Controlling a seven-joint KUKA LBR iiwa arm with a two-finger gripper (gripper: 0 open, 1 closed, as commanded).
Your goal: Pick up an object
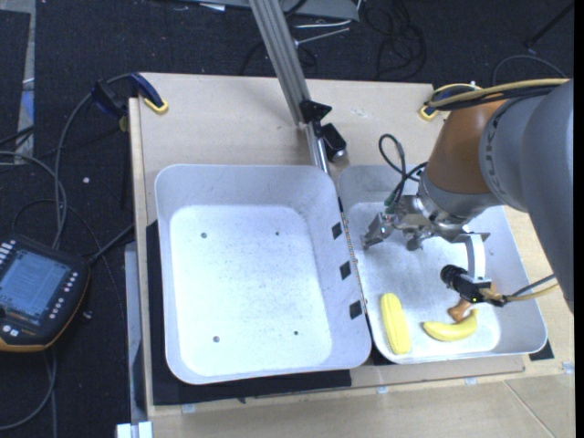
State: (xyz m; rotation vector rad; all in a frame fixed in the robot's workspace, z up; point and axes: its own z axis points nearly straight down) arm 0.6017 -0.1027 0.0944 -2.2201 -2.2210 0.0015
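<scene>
Grey two-finger gripper poised above the right shallow white bin, fingers apparently parted and holding nothing; yellow corn-shaped toy and yellow banana lie near the front wall.

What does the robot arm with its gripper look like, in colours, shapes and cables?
The arm is thick and rounded, grey, with a broad orange band above the wrist. Below the band sits a pale metal wrist part. The gripper is small, of grey metal. Thin black cables loop beside the wrist, and a yellow and black cable runs over the arm.
</scene>
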